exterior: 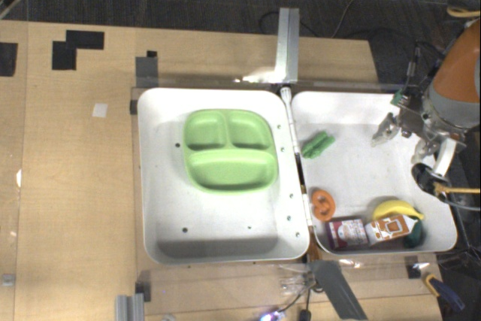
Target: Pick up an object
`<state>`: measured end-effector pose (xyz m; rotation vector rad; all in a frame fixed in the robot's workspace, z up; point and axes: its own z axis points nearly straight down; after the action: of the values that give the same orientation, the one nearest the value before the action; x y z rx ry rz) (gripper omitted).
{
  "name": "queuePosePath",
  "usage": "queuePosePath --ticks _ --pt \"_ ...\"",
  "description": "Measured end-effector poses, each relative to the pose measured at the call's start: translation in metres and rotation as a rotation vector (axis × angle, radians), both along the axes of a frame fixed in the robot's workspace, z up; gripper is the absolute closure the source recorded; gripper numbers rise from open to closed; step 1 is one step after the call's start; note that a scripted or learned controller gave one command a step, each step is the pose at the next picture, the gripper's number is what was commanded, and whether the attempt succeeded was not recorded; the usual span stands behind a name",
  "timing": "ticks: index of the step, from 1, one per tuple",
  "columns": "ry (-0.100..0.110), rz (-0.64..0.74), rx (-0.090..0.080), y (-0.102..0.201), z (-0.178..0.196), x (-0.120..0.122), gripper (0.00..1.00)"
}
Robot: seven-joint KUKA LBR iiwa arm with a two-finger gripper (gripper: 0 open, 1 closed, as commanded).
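While the gripper (406, 133) hangs spread, holding nothing | green pod (317, 144) lies diagonal, upper end pointing right.

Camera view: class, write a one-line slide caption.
Arm over right bin of small items; green tray in left bin.

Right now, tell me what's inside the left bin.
The left bin holds one thing: a green divided plate, lying flat with its three compartments bare. Whatever bin floor lies under the plate is covered, so I cannot say what is beneath it.

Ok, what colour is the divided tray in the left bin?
Light green divided tray, clearest in the camera view.
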<state>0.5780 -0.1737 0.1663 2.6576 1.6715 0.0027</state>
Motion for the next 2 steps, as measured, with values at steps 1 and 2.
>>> queuePosePath --ticks 1,2 --pt "-0.001 0.089 -0.001 0.015 0.070 -0.008 0.00" --pt "-0.001 -0.115 0.002 0.054 -0.073 -0.068 0.00"
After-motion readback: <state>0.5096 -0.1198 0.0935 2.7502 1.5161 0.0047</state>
